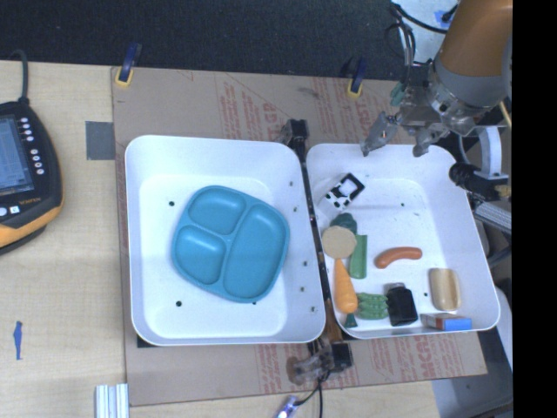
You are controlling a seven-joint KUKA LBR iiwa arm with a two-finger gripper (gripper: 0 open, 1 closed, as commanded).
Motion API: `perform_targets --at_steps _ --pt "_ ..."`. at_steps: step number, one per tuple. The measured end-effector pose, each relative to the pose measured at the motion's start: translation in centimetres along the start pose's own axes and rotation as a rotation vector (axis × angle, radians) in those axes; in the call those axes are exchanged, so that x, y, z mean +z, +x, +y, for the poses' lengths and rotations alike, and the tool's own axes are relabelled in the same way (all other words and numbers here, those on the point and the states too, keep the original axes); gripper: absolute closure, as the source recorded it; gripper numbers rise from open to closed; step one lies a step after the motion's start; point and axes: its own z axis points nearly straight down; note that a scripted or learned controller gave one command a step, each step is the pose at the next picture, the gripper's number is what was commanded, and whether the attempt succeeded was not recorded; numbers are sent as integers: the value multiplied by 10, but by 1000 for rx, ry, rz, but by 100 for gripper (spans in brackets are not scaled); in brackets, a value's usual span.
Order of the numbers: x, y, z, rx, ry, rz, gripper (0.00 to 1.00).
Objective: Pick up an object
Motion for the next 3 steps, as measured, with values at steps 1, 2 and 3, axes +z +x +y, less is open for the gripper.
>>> perform_targets --at_steps 1,2,3 --pt "118 -16 -55 0 3 0 0" --pt "162 -61 -17 0 0 0 0" --pt "68 13 -44 -1 -3 0 0"
